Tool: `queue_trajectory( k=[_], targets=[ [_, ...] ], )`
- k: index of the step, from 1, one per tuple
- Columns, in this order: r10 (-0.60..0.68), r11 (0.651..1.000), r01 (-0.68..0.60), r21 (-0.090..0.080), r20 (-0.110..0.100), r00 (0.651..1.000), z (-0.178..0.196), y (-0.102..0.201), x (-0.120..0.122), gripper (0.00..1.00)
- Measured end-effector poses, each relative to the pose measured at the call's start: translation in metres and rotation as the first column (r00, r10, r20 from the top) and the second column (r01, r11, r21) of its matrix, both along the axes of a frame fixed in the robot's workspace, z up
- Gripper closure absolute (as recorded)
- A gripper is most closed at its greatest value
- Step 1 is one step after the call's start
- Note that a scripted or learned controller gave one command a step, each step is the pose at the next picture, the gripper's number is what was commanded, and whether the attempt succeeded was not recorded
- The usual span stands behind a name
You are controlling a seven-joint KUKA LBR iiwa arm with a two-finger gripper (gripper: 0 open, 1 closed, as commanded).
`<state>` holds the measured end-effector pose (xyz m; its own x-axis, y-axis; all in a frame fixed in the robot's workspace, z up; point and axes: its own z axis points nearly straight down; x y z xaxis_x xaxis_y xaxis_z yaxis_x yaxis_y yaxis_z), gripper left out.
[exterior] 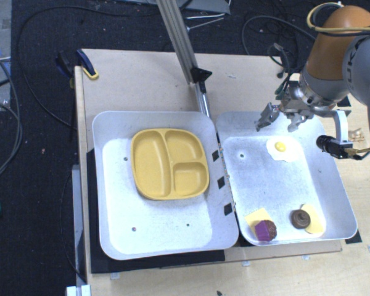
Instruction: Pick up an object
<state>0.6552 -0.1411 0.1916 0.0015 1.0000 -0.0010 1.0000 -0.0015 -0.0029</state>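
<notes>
Overhead slanted view of the bench with two shallow white bins. The left bin holds a yellow divided plate, lying flat near its centre. The right bin holds the candidate objects: a fried-egg toy near the far edge, a purple object resting on a yellow slice at the near edge, and a brown ring-shaped object on a second yellow piece just beside it. The arm enters from the right, and its gripper hangs above the far edge of the right bin with its two fingers spread apart and nothing between them. The fried-egg toy lies just below and in front of the fingertips (the nearest object by a clear margin; the others sit well apart at the near side). The step in hand appears to be the approach, before any grasp. The next move likely calls for centring the spread fingers over the egg and descending to the bin floor; the toy looks thin and flat, so the fingers may slide over it.
</notes>
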Motion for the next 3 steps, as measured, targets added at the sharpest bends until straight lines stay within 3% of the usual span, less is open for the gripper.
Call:
queue_trajectory(
  k=[2,3],
  targets=[
    [0.004,1.000,-0.004,-0.001,0.004,1.000,-0.100,0.007,0.002,0.00],
    [0.004,1.000,-0.004,-0.002,0.008,1.000,-0.087,0.008,0.003,1.00]
  ],
)
